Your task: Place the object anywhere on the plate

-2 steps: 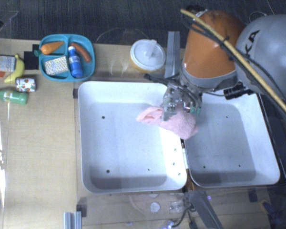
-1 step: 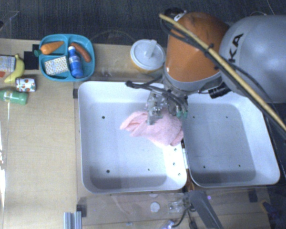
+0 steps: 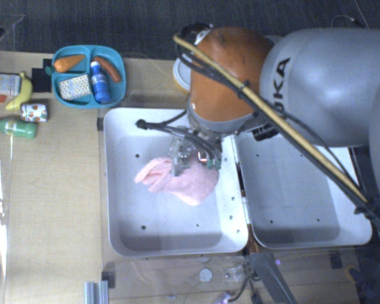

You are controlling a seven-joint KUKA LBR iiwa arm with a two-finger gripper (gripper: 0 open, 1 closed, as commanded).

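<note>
A pink plate (image 3: 199, 183) lies in the middle of the left white bin (image 3: 123, 201). A pale pink, lumpy object (image 3: 152, 173) rests on the bin floor against the plate's left edge, partly overlapping it. My gripper (image 3: 180, 163) hangs low over the spot where the object and the plate meet, reaching down from the orange-banded wrist (image 3: 225, 75). The wrist hides the plate's far edge. Nothing shows between the gripper's tips that I can make out.
The right white bin (image 3: 304, 201) sits beside the left one under the grey arm. On the bench at the far left stand a blue divided tray (image 3: 88, 76) with toy food, a banana (image 3: 20, 92), a small can (image 3: 33, 112) and a green bottle (image 3: 12, 128).
</note>
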